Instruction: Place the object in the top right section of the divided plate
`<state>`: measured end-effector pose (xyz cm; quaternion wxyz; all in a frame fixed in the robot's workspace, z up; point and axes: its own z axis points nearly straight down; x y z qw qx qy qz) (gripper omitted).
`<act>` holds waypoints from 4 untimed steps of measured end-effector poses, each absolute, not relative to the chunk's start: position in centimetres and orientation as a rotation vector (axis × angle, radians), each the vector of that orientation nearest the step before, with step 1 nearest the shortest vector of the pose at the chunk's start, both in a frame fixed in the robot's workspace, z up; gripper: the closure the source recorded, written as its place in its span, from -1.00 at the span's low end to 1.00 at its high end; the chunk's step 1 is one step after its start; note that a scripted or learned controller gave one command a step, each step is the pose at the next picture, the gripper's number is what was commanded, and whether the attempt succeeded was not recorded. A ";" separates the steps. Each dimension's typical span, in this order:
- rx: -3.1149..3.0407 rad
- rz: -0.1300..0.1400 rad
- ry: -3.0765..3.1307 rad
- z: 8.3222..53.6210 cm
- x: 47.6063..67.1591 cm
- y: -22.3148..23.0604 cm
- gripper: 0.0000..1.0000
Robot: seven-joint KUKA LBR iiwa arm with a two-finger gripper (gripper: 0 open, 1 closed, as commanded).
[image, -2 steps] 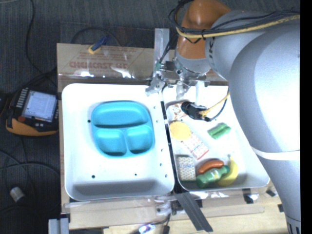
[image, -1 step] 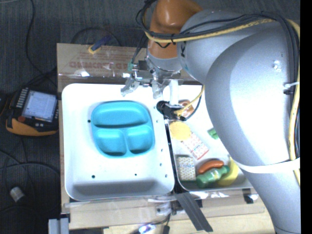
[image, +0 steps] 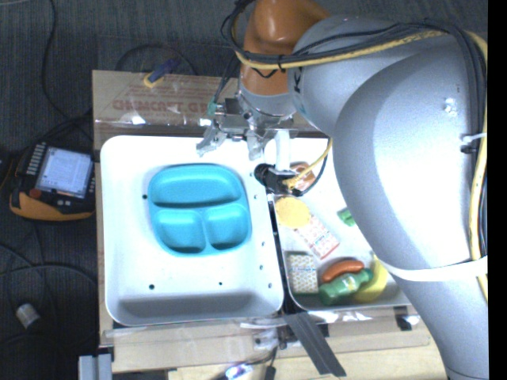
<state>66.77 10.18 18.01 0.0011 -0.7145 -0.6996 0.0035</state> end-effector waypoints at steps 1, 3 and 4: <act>-1.944 0.010 -2.465 15.9 66.8 16.2 -1.00; -1.810 0.007 -2.561 19.8 66.8 18.4 -1.00; -1.332 0.008 -2.844 25.8 66.9 21.5 -1.00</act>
